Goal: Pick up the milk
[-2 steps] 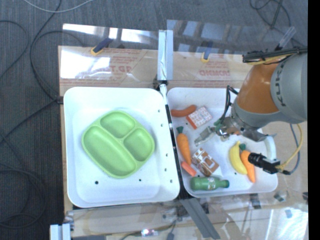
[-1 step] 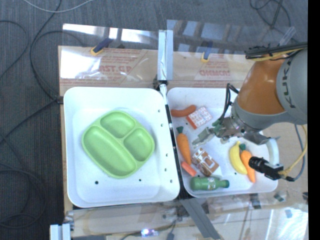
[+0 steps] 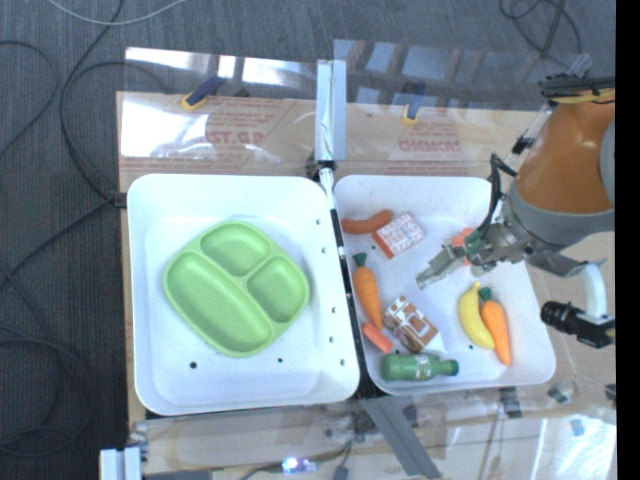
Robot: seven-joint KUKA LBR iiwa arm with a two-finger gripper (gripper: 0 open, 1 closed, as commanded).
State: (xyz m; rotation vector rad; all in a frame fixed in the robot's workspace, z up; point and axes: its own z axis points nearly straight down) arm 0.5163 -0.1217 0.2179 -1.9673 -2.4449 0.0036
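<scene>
1. gripper (image 3: 436,269) hangs low over the right bin (image 3: 520,370), fingers (image 3: 432,271) pointing left; can't tell if they're spread or pressed together, nothing seen between them.
2. milk carton (image 3: 410,324), brown and white, lies below-left of the tips, apart from them, w/ open bin floor between.
3. round the milk: a carrot (image 3: 367,294) just left, a green bottle (image 3: 418,368) lying just below.
4. a banana (image 3: 474,316) and 2nd carrot (image 3: 496,330) sit side by side under the wrist.
5. a sausage (image 3: 367,222) and checkered box (image 3: 398,234) lie up top, its print too small to read.
6. left bin (image 3: 150,368) holds a green divided plate (image 3: 236,286).
</scene>
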